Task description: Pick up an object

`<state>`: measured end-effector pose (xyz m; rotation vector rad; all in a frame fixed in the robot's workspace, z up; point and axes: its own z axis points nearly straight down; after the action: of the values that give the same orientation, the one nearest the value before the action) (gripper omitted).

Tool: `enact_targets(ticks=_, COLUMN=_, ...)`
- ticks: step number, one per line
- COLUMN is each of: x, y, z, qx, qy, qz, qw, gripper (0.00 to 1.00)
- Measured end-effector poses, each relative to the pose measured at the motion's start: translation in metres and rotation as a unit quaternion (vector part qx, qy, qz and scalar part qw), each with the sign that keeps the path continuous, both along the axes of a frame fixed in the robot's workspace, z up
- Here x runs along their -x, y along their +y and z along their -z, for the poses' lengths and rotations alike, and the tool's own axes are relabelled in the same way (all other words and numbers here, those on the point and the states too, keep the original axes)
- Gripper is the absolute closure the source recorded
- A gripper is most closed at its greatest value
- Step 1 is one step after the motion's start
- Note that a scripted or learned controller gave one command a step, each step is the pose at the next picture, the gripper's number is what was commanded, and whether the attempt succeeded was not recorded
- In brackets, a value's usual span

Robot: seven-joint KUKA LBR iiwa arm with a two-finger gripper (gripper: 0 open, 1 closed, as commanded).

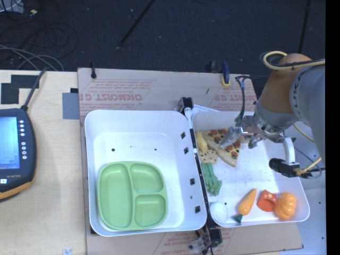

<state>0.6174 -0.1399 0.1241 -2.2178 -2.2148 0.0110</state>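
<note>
1. My pincer [234, 137] hangs low over the pizza slice [226, 147] in the right bin [297, 209]; honestly can't tell how it's set.
2. I'd drop straight down, centred on the slice, away from the cracker [208, 156].
3. Lift slowly, no dragging.

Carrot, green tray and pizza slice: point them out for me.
Carrot [247, 201], camera view, middle of its orange body.
Green tray [132, 195], camera view, central divider.
Pizza slice [226, 151], camera view, its topped face.
</note>
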Motion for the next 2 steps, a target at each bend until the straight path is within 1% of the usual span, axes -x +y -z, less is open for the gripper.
enact_targets(ticks=1, x=0.000, y=0.015, z=0.035, qx=0.0008, qy=-0.007, qz=0.000, qw=1.0000, gripper=0.00)
enact_targets(ticks=2, x=-0.001, y=0.013, z=0.022, qx=0.0016, qy=-0.007, qz=-0.001, qw=1.0000, gripper=1.00)
